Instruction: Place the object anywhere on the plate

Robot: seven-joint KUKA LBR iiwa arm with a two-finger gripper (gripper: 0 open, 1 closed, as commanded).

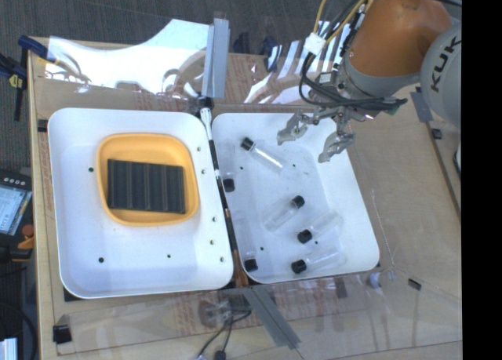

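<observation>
Pale wooden bench (408, 194) under a dark ribbed floor carries two shallow white bins side by side. Far to the left of the gripper, the left white bin (78, 256) holds a yellow rounded-square plate (118, 150) with a dark ridged rectangular insert (147, 186) lying in its middle. A row of small dark clips runs down the seam between the bins, down and to the left of the gripper. The right white bin (357, 233) holds several clear plastic vials with black caps: one vial (259, 152) lies at a slant just left of and slightly below the gripper, another vial (284, 211) sits further below, and two more clear vials (318, 230) (314, 260) lie near the bin's front, well below the gripper. None of them touches the plate. The two-finger metal gripper (315, 137) hangs over the back part of the right bin, its fingers spread apart with nothing between them. Above and to its right are the orange wrist band (400, 25) and looping cables (333, 29).
</observation>
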